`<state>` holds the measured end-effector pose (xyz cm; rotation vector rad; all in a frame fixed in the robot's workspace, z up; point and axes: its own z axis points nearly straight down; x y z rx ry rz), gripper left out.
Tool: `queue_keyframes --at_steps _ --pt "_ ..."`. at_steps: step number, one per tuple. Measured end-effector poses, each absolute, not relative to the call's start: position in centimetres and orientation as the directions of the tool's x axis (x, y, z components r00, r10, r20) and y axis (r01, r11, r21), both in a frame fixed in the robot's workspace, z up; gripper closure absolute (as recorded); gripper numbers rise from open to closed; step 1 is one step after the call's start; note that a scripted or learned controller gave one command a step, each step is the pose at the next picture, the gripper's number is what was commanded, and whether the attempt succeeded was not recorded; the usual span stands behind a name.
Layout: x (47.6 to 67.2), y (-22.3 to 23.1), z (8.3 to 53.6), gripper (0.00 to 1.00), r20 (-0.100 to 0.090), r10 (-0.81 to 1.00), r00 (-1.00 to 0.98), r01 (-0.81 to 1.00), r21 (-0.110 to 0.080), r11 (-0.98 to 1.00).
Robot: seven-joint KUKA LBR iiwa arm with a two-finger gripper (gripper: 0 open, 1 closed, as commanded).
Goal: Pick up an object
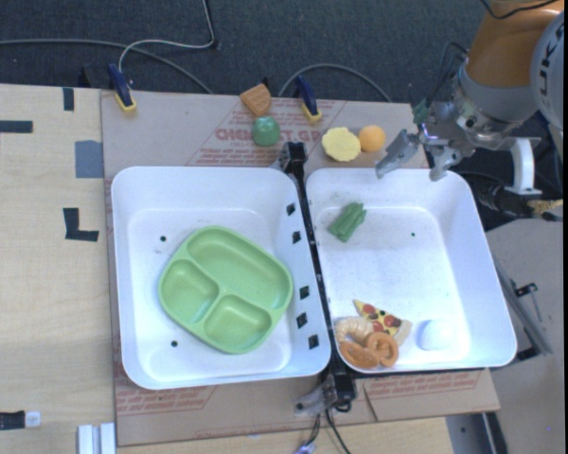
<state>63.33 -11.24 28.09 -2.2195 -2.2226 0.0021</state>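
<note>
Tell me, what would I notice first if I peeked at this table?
Probably the big green divided plate lying in the left bin. Next, the orange-banded arm with its gripper open, above the back edge of the right bin. That bin has a small green toy near the back and a pizza slice toy at the front.

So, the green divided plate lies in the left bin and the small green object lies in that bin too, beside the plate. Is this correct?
Not quite. The green divided plate does lie in the left bin, but the small green object lies in the right bin, near its upper left corner, apart from the plate. The camera view shows the black divider between them.
</note>
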Motion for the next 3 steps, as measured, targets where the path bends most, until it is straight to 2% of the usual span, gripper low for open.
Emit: queue_keyframes --at_steps 1,2,3 --pt "64.6 -9.5 16.5 0.00 0.000 1.000 -0.001 1.000 -0.004 0.001" --pt "65.4 -10.0 8.6 0.00 -0.001 1.000 -0.002 1.000 0.001 0.002" --pt "65.5 -10.0 9.6 1.00 -0.002 1.000 -0.002 1.000 0.002 0.002"
